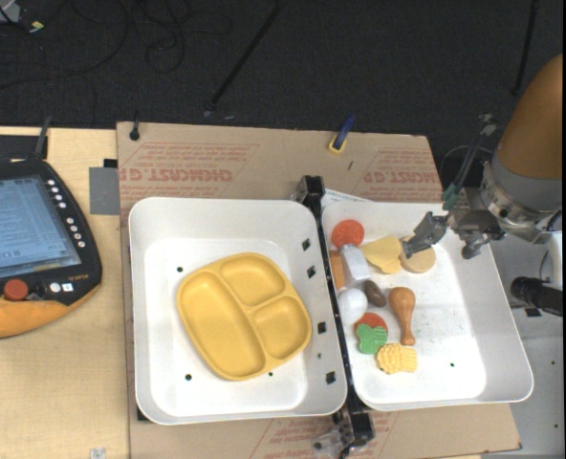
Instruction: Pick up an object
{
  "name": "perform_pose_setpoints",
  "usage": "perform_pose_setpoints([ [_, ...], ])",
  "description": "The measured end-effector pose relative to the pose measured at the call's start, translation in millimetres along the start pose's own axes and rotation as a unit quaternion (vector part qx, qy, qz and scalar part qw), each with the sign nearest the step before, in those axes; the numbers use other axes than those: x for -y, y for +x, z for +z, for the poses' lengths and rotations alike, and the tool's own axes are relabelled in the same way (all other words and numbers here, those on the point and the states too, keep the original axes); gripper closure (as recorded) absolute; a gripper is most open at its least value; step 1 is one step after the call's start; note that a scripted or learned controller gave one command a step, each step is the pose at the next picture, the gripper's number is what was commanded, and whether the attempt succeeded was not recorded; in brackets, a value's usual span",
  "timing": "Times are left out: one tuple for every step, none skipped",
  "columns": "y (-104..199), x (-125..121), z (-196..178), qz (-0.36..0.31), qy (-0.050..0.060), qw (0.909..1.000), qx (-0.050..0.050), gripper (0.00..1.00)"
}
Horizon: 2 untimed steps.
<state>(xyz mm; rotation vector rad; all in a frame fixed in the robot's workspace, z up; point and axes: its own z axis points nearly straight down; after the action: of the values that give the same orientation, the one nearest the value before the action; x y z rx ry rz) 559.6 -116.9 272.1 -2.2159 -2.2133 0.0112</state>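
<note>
Both white bins (159,247) appear as smooth, slightly glossy plastic. The yellow compartment tray (243,314) is smooth plastic with a soft sheen. The toy food pieces, including the drumstick (402,312) and corn (396,358), look like moulded matt plastic. The sheet under the bins (264,165) is matt printed cardboard. The desk (34,381) shows a pale wood finish.

Two white bins are sitting side by side: the left bin (159,256) and the right bin (474,352). One yellow divided plate (243,314) is lying in the left one. About eight toy foods are lying in the right one, among them one tomato (348,232), one drumstick (403,312) and one corn cob (396,359). One control tablet (25,247) is resting at the far left.
</note>
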Motion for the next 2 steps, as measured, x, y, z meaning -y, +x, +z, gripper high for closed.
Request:
perform_pose_setpoints([
  [0, -2, -6, -0.001, -0.006, 1.0000, 0.001, 0.00],
  [9, 1, 45, 0.001, -0.002, 1.0000, 0.000, 0.00],
])
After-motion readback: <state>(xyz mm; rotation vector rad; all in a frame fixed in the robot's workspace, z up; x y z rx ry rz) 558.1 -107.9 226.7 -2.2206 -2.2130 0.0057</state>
